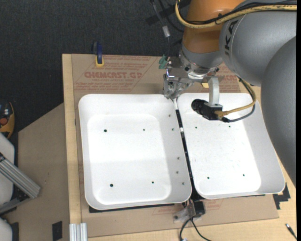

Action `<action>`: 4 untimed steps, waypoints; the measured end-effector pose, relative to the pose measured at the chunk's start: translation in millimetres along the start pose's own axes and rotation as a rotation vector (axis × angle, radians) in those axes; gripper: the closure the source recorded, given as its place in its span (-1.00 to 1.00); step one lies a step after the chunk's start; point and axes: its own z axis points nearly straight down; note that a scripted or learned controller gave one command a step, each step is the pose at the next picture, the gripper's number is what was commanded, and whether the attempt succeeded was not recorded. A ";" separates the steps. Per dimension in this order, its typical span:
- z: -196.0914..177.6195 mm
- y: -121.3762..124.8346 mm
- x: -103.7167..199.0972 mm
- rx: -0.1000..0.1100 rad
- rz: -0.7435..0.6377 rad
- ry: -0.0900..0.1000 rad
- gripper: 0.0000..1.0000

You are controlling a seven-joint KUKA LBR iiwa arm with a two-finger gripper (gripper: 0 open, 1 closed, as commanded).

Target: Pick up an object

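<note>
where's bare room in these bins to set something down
Left bin: floor bare wall to wall. Right bin: bare over its middle and near end. Crowded only at the far end of the seam, where the hand hangs.

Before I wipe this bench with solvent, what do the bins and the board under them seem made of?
Left bin and right bin: likely moulded white plastic, smooth, rounded corners. Board: brown paper-faced sheet with red print; core unclear.

The bulky rounded grey arm (268,52) carries a glossy orange band (207,19) above its wrist, thin black cables (162,10) beside it, and a small silvery metal gripper (172,90).
</note>
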 end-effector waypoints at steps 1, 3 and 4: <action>-56.5 -12.0 -29.0 -0.012 0.005 -0.001 1.00; 0.0 -61.1 48.0 0.000 -0.003 0.001 1.00; -57.4 -54.7 25.8 -0.012 0.004 0.000 1.00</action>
